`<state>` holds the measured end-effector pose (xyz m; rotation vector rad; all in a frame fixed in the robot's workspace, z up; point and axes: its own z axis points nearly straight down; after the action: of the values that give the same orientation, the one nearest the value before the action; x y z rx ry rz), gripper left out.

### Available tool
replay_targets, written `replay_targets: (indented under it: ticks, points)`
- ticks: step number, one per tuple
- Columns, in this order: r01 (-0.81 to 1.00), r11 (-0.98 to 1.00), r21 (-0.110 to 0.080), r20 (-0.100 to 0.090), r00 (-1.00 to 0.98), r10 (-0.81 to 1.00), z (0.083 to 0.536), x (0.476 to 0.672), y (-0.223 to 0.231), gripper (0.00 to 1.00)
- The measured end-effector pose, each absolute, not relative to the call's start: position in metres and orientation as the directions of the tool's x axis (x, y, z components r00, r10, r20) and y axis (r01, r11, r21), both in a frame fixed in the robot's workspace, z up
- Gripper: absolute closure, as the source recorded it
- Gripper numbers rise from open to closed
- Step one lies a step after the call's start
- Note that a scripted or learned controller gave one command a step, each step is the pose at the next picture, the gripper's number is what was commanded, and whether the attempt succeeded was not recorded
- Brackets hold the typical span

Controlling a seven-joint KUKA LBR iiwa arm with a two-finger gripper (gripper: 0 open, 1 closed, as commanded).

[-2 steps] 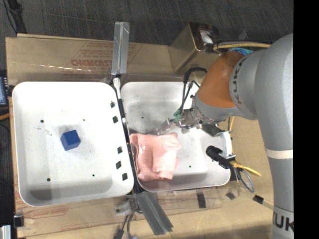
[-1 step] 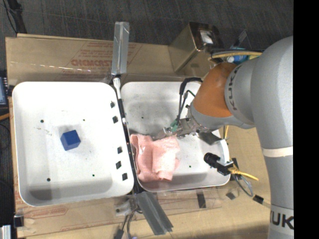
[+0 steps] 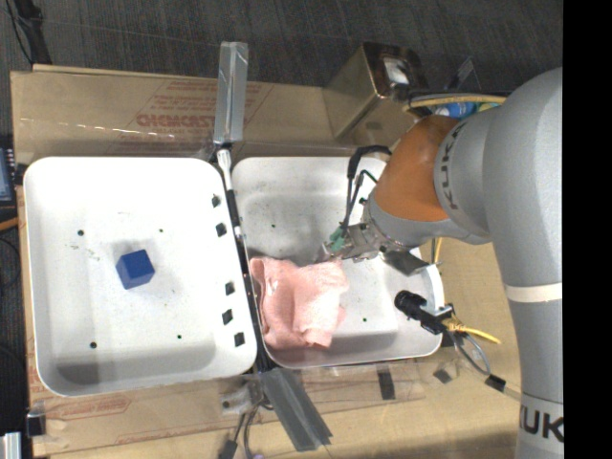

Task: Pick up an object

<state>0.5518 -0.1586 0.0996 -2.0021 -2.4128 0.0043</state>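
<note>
Gripper low in right bin, at upper edge of pink cloth; finger state indiscernible. Blue cube in left bin.

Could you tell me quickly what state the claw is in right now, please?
Claw: open or shut cannot be told; it sits low in the right bin, just above the pink cloth.

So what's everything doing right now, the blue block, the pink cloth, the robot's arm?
blue cube: resting flat in the left bin, untouched.
pink cloth: crumpled in the right bin, at its near edge.
arm: reaching into the right bin.
tool: low, just above the cloth's far edge.
</note>
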Motion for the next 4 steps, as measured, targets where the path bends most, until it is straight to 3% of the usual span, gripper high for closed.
replay_targets:
  ticks: [1, 2, 3, 4]
  points:
    - [0.969, 0.246, -0.001, 0.001, -0.246, 0.969, 0.220, 0.556, -0.117, 1.00]
    - [0.969, 0.246, -0.002, 0.001, -0.246, 0.969, 0.220, 0.556, -0.117, 0.00]
    - [0.943, 0.334, -0.004, 0.002, -0.334, 0.943, 0.178, 0.539, -0.139, 0.00]
    - [0.936, 0.353, 0.002, 0.001, -0.353, 0.936, 0.093, 0.537, -0.159, 0.00]
